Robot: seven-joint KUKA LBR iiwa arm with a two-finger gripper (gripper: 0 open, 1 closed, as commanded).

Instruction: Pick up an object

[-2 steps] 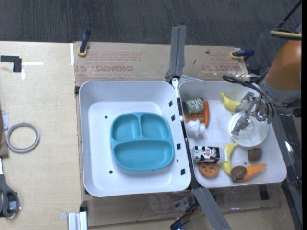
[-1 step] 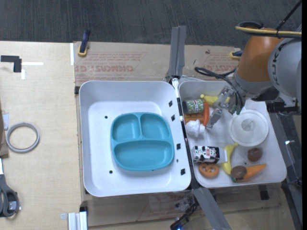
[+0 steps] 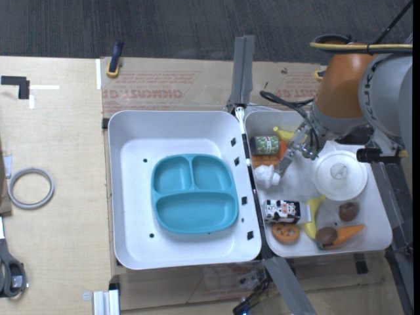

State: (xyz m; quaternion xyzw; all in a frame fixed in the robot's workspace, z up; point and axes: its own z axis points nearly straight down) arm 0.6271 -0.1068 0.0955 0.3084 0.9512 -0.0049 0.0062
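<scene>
My gripper (image 3: 286, 164) hangs low in the right bin (image 3: 377, 241), near its upper left part. It points down and left toward a white crumpled object (image 3: 264, 174), and its tip sits just right of that object. A green can (image 3: 266, 143) lies just above and to the left of the tip, with an orange piece (image 3: 282, 151) beside it. A white round bowl (image 3: 339, 174) sits right of the gripper. Nothing shows as held.
The right bin also holds a black-and-white box (image 3: 282, 209), an orange cookie-like toy (image 3: 285, 233), yellow pieces (image 3: 314, 210), a brown ball (image 3: 348, 210) and a carrot (image 3: 346, 232). The left bin (image 3: 125, 176) holds a blue divided plate (image 3: 194, 193). A grey ring (image 3: 29, 188) lies on the bench.
</scene>
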